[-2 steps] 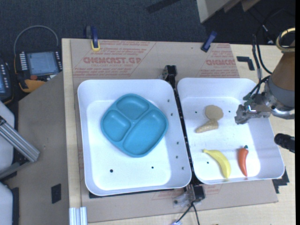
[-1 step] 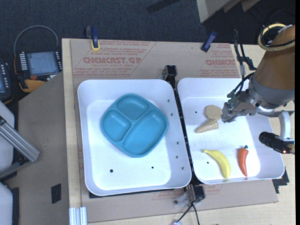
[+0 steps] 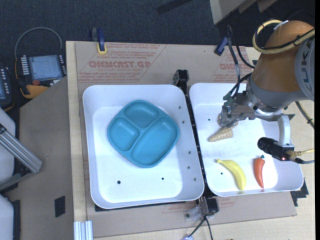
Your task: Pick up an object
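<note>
Left bin [image 3: 95,134] holds plate [image 3: 143,133]; right bin [image 3: 212,96], banana [image 3: 234,172].

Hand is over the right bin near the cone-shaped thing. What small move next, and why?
Probably lower the hand slightly toward the tan cone, which lies just below it in the right bin. The banana and carrot lie farther off, nearer the bin's front edge.
</note>
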Controlling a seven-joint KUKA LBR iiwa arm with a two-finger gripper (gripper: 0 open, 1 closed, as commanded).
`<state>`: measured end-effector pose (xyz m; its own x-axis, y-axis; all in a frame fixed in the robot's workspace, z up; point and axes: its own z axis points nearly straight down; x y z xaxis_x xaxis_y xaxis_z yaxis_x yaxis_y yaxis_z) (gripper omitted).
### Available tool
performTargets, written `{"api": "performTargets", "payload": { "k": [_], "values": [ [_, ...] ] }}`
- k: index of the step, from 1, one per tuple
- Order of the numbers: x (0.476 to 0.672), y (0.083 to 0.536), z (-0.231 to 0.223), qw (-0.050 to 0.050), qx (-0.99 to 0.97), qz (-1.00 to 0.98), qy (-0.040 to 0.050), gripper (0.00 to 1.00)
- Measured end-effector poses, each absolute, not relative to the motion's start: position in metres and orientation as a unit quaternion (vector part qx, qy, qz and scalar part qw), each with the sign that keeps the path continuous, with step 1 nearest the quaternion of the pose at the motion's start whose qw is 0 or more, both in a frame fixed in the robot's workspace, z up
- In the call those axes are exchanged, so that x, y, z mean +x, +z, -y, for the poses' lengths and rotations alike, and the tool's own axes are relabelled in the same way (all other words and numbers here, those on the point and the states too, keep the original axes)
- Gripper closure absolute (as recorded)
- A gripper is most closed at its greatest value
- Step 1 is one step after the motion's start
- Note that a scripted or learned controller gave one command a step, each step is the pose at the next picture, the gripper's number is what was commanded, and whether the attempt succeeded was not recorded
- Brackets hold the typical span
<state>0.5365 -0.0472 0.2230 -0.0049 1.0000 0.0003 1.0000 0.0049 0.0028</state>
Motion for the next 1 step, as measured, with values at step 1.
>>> {"api": "performTargets", "payload": {
  "k": [1],
  "values": [
    [0.5228, 0.2212, -0.0079, -0.001, 0.707, -0.707, -0.0006, 1.0]
  ]
}}
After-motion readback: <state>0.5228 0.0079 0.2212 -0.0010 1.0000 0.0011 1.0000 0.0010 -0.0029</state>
